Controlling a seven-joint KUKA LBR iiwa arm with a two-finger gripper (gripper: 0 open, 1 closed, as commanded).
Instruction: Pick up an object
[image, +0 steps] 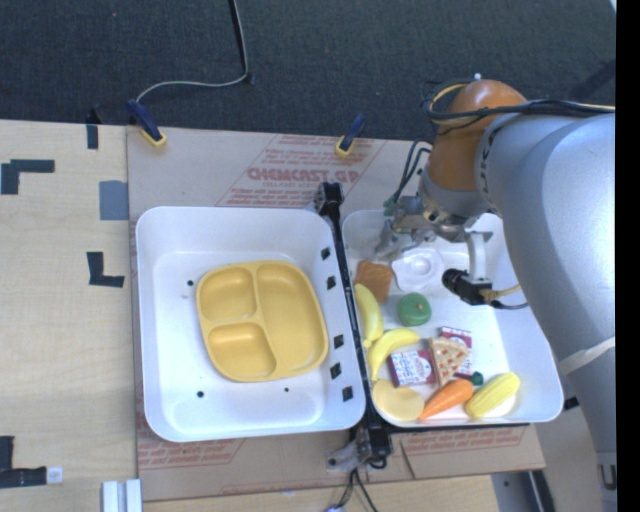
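Toy foods crowd the lower right of the frame. A brown bread piece (374, 276) lies uppermost, a green round piece (414, 309) right of it. Below them lie two bananas (381, 335), a pizza slice (450, 357), a carrot (446, 397) and a yellow corn cob (494, 394).

Grey arm (565, 200) from the right, orange-banded wrist bent down, gripper (405, 232) low.
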